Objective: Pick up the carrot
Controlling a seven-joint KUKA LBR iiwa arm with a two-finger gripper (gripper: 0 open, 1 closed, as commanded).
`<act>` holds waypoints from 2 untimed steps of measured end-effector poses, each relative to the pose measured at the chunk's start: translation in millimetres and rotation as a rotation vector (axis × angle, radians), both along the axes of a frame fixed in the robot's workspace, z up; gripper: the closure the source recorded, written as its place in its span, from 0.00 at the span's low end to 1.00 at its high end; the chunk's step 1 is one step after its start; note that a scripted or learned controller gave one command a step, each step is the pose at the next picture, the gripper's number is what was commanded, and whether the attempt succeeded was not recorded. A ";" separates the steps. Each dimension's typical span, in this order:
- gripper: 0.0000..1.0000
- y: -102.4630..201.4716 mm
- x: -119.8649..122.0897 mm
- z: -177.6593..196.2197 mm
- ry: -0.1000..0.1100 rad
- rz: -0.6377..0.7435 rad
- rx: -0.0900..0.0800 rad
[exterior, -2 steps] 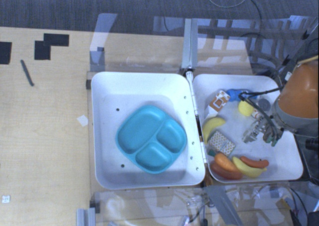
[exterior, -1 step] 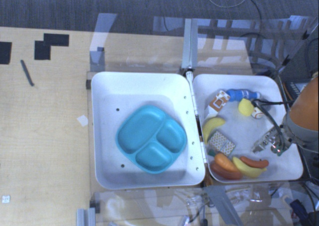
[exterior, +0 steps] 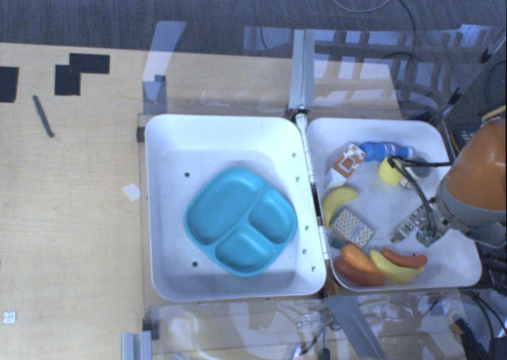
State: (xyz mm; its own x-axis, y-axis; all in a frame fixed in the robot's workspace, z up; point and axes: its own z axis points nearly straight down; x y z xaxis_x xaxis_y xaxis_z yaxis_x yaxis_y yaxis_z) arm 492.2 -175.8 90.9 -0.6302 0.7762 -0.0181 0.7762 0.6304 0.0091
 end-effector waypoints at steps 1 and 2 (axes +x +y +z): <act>1.00 31.3 -0.1 -0.1 -0.003 -0.387 0.007; 1.00 -31.0 -0.8 -1.0 0.000 -0.690 0.015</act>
State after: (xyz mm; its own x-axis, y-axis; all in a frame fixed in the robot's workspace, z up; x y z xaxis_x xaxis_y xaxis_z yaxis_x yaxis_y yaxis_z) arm 491.4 -206.8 89.9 0.0079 1.0000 -0.0047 0.9999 -0.0079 0.0143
